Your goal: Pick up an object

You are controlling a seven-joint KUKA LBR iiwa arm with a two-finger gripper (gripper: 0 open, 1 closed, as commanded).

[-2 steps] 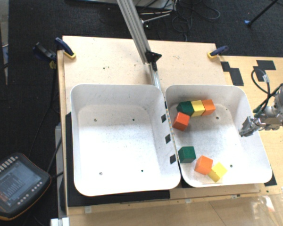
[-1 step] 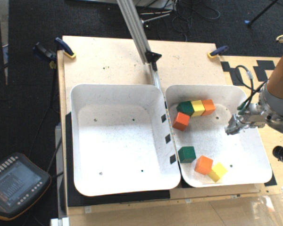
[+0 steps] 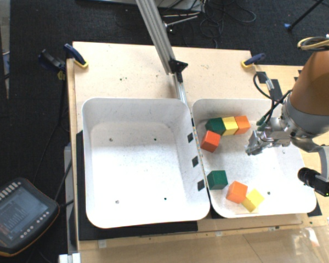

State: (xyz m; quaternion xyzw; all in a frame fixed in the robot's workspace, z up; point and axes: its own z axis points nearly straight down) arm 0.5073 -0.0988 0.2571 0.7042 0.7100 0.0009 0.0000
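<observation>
The right bin [image 3: 285,201] holds several blocks. Along its far side a green block [image 3: 215,126], a yellow block [image 3: 229,125] and an orange block [image 3: 242,124] sit in a row, with another orange block [image 3: 210,141] just in front of the green one. Nearer the front lie a dark green block [image 3: 217,179], an orange block [image 3: 237,192] and a yellow block [image 3: 253,200]. My gripper [image 3: 254,147] hangs over the right bin, right of the far row of blocks and above bare bin floor. Nothing shows between its fingers.
The left bin [image 3: 98,119] stands beside the right one, its wall meeting it at the middle. A slanted metal rail [image 3: 156,26] reaches down to the bins' far edge. Clamps [image 3: 77,56] sit at the bench's far corners. A teach pendant [image 3: 13,215] lies at lower left.
</observation>
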